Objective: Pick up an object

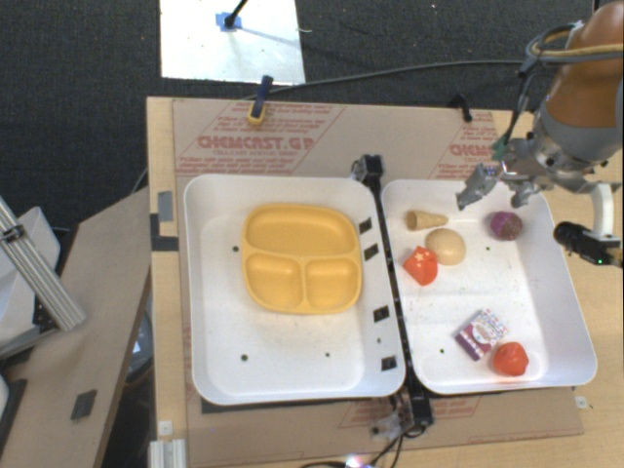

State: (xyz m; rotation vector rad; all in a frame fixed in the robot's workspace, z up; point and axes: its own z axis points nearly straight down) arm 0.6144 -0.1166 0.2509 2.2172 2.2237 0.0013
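Surface: wood-toned surface [292, 130] against black backdrop, carrying two shallow white bins side by side, left bin [214, 359] and right bin [556, 310].
Arm: KUKA wrist enters from right; gripper [499, 191] hangs over the right bin's far edge.
Jaws: two fingers look splayed, nothing between them; released.
Nearest target: purple round object [504, 225], just below the jaws, near the far right of the bin.
Step in hand (judgement): approach before the grasp. Centre over the purple object, descend straight, close across its widest part; a round shape may roll.
Count, right bin: one cone-shaped piece [425, 219], one beige ball [448, 246], one red pepper-like piece [420, 266], one small printed packet [481, 333], one red tomato-like ball [510, 359], one purple object; six total.
Count, left bin: one yellow divided plate [300, 258].
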